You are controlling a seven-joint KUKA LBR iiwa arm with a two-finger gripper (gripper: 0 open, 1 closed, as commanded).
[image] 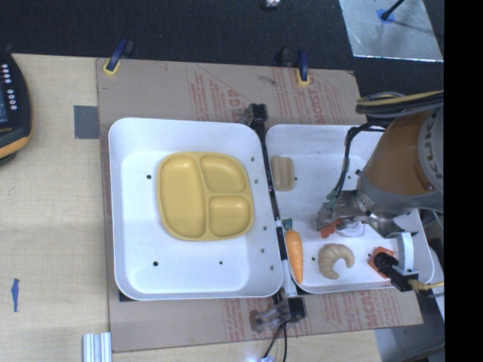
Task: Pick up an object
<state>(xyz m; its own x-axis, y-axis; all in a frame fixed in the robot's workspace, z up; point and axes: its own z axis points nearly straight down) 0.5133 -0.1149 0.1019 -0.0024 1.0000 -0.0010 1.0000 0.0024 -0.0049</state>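
Croissant point(336, 260) sits by the near wall of the right bin point(317, 149), with the carrot point(294, 255) just beside it. Gripper point(337, 221) hangs right behind the croissant; spread or pressed together, can't tell. Yellow divided plate point(204, 196) lies in the left bin point(136, 225).

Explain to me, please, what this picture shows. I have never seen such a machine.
This is one picture, taken by a camera fixed above a bench and looking down at a slant. The grey and orange machine on the right is a robot arm. Its gripper hangs low over the right white bin. In that bin lie a carrot, a croissant and a small beige piece beside the wall between the bins. The left white bin holds a yellow divided plate. Whether the gripper holds anything, I cannot tell.
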